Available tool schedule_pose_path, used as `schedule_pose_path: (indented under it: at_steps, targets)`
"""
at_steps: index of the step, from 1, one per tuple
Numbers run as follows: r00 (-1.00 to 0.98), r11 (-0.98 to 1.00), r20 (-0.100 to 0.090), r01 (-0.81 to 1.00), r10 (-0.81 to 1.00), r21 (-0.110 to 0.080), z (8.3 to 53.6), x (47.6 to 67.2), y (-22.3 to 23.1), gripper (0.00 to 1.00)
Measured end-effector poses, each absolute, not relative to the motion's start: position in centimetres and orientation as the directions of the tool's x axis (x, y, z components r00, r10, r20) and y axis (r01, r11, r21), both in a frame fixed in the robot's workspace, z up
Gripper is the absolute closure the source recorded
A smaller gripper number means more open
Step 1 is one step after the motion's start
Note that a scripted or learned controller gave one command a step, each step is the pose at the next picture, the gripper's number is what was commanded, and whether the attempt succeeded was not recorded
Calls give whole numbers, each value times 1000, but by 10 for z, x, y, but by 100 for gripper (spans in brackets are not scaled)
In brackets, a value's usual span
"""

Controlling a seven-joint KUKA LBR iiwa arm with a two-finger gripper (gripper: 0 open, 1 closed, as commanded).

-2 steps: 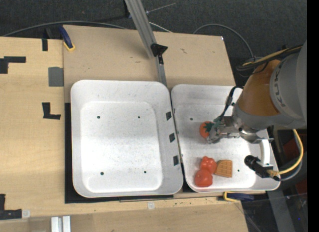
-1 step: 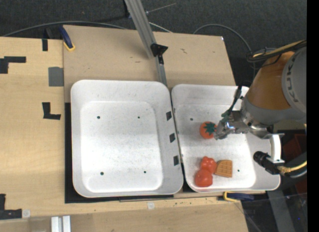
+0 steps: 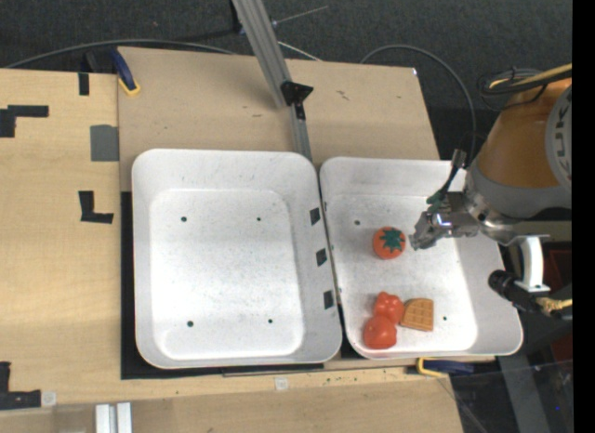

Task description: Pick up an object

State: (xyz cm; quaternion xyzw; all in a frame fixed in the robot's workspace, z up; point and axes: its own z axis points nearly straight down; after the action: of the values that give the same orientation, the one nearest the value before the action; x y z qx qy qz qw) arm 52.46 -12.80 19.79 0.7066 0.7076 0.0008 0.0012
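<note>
So the thing nearest me is a little tomato [image 3: 389, 242]: round, orange-red, with a dark green leafy cap on top. It's sitting upright on the floor of the right bin [image 3: 483, 324], roughly in the middle and a bit toward the far side. Nothing else is touching it.

Two more bits share that bin, down near the front wall: a red lumpy piece [image 3: 381, 321] that looks like two rounded blobs stuck together, and a tan waffle-looking square [image 3: 418, 314] just beside it on the right, touching or close to it. Both sit well apart from the tomato.

My arm [image 3: 530, 157] comes in from the right over the bin's edge, the fat orange-and-grey part hanging above the rim, wrist angled down and leftward. My fingers [image 3: 424, 234] are low in the bin just to the right of the tomato, pointing at it. Honestly I can't tell whether they're spread or pressed together; it's a dark metal cluster from this angle. The tomato is beside them, not between them.

The left bin [image 3: 149, 236] sits right alongside on the table [image 3: 56, 227].
</note>
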Motion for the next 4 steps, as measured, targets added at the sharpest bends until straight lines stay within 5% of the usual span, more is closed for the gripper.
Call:
schedule_pose_path:
  at_steps: [1, 4]
  targets:
    - [-2, 2, -1, 1000, 1000, 6, 261, 528, -129, 100]
    - [-6, 6, 0, 1000, 1000, 0, 225, 598, 17, 100]
